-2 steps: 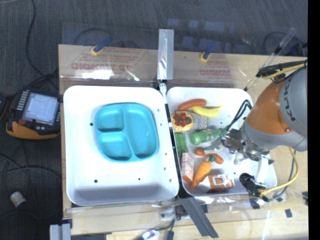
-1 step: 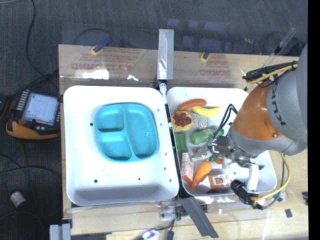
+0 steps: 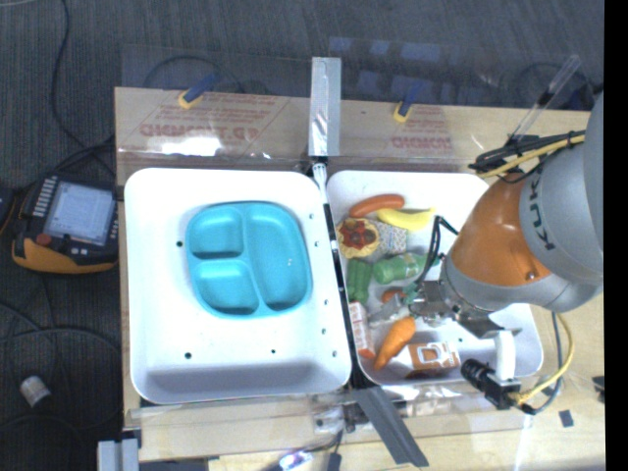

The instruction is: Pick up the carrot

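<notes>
The carrot (image 3: pixel 393 340) is orange and lies tilted in the front left part of the right bin (image 3: pixel 530 346), its thick end up and to the right. My gripper (image 3: pixel 429 308) hangs just above and to the right of the carrot's thick end, low over the bin. The grey arm with its orange band (image 3: pixel 496 248) covers the bin's right side. Nothing shows the carrot between the fingers.
Around the carrot lie a red sausage (image 3: pixel 378 204), a banana (image 3: pixel 408 219), a round yellow-red toy (image 3: pixel 358 235), green pieces (image 3: pixel 381 271) and a brown packet (image 3: pixel 433 356). The left bin (image 3: pixel 157 361) holds a blue divided plate (image 3: pixel 247 258).
</notes>
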Available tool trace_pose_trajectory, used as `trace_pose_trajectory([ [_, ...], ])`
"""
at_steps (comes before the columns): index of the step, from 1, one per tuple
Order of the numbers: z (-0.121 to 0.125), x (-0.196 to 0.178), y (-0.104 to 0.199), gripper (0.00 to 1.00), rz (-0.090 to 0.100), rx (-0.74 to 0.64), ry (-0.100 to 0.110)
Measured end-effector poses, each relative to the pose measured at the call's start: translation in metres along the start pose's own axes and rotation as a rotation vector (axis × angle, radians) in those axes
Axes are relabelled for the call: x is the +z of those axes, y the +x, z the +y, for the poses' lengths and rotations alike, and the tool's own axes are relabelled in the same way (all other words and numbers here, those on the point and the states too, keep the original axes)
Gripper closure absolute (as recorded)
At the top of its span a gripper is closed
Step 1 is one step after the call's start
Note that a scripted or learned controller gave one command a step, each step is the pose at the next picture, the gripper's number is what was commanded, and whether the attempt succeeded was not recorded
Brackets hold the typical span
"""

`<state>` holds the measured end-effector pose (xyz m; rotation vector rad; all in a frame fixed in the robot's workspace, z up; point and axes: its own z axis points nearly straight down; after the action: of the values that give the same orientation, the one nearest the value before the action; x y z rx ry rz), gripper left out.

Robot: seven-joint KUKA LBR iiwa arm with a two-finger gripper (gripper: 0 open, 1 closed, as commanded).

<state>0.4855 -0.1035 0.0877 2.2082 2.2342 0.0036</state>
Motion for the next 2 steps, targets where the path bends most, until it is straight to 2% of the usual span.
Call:
trace_pose_trajectory([
  [1,0.0035,-0.0080,0.0004,1.00,0.000,0.002,-0.006],
  [2,0.0016,-0.0065,0.0005,0.00,0.002,0.002,0.000],
])
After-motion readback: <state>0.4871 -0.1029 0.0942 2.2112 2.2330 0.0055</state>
